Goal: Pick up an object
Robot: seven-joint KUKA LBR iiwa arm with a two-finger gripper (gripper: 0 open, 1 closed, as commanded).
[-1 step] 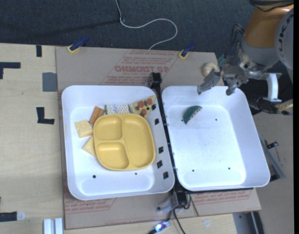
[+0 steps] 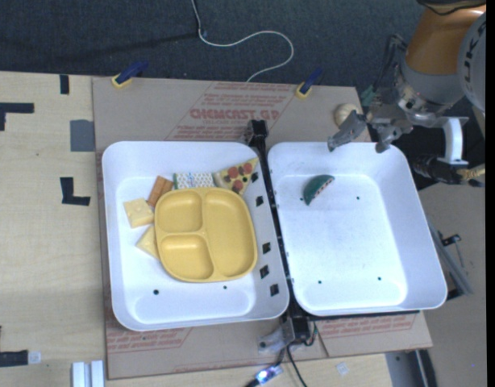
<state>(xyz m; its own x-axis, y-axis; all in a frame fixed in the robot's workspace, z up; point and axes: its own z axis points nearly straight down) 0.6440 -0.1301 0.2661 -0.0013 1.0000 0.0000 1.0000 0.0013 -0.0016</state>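
A small green wedge-shaped object (image 2: pixel 318 187) lies in the right bin (image 2: pixel 393 297), near its back left. My gripper (image 2: pixel 363 139) hangs over that bin's back rim, up and to the right of the wedge and apart from it. Its two dark fingers (image 2: pixel 343 137) are spread open with nothing between them. In the left bin (image 2: pixel 126 297) a yellow divided plate (image 2: pixel 205 234) rests, with several toy food pieces around its back and left sides: a pizza slice (image 2: pixel 238 173), a pale cracker (image 2: pixel 138 213) and a brown stick (image 2: pixel 160 189).
Both bins sit on a cardboard sheet (image 2: pixel 223 107) held by clips at the back. A white cable (image 2: pixel 247 40) loops behind the bins. The arm's orange band (image 2: pixel 441 31) stands at the upper right. Clamps (image 2: pixel 268 208) line the seam between the bins.
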